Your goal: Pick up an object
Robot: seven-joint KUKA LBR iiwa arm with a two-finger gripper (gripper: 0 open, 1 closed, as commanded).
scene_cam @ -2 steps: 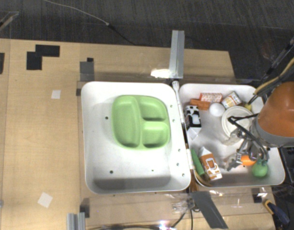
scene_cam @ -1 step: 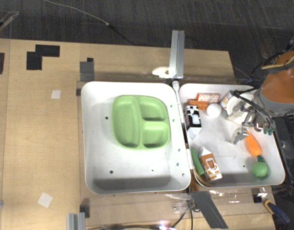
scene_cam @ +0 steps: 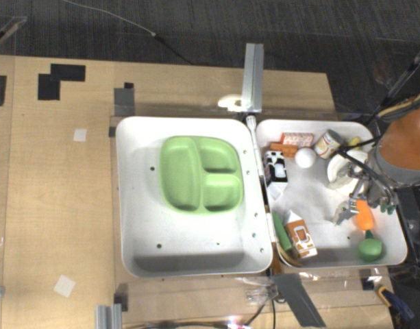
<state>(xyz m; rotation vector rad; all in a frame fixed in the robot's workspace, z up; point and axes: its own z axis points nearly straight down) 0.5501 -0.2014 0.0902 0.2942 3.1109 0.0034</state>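
- Nearest the camera, at the bottom edge, a dark bracket (scene_cam: 302,306) sits on the wooden bench (scene_cam: 52,204), just below where the two bins meet.
- Left bin (scene_cam: 138,252): holds a green divided tray (scene_cam: 200,173), lying flat near the middle.
- Right bin (scene_cam: 319,256): along its left wall, a black-and-white carton (scene_cam: 275,166), a green stick-shaped item (scene_cam: 281,231) and a brown-and-white box (scene_cam: 301,237); towards the back, an orange-and-white packet (scene_cam: 296,140), a white ball (scene_cam: 305,158) and a small tin (scene_cam: 325,143).
- Gripper (scene_cam: 348,213) is low in the right bin's right half, just beside an orange carrot-like toy (scene_cam: 364,217); a green round toy (scene_cam: 371,248) lies just below that.
- I cannot tell how the gripper stands, nor whether anything is in it.
- Step, as I judge it: the grasp attempt, with the carrot-like toy the likely target.
- Next move calls for a firm hold confirmed before lifting straight up.
- In the way: the green toy close by, a crumpled white item (scene_cam: 343,172) behind, and the bin's right wall, leaving little side room.
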